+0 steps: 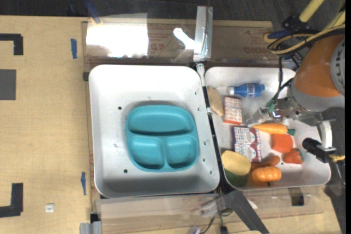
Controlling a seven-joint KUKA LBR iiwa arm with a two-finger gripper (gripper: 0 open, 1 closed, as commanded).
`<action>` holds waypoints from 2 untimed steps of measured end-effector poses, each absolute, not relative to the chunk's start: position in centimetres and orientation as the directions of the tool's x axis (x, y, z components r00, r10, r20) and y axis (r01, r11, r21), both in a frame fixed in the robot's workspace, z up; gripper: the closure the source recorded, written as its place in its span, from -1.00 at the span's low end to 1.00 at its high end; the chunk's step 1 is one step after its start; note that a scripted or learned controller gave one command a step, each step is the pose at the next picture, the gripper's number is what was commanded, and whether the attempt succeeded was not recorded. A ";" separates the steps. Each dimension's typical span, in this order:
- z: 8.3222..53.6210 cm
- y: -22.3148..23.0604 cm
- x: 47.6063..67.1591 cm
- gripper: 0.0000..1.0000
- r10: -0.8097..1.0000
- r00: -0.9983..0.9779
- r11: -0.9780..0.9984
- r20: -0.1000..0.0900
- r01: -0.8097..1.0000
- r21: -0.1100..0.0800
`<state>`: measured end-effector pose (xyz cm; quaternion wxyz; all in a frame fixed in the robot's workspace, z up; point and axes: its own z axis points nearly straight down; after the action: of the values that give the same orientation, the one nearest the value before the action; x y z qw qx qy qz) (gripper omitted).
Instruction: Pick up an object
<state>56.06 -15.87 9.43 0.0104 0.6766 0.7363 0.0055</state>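
Bench seen from above: the left bin [104, 90] holds a teal tray [162, 137], and the right bin [321, 172] holds the clutter you could pick from. That includes a blue bottle [247, 89] at its top, a carrot [270, 129] mid-bin, a red-and-white box [247, 142] just left of it, and a small pumpkin [266, 173] near the lower rim. The arm [323, 71] enters at the frame's right with its gripper [277, 109] low over the carrot, and you cannot tell whether it is released or clenched.

The wooden bench [38, 134] bears two shallow white bins, the left bin [104, 118] touching the right bin [312, 172].
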 end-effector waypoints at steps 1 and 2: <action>9.5 -15.9 55.9 -1.00 0.979 -0.204 0.204 -0.009 0.979 0.024; 10.3 -15.9 55.8 1.00 0.979 -0.204 0.204 -0.008 0.979 0.023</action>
<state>55.81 -15.90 10.31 0.0103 0.6310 0.7757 0.0062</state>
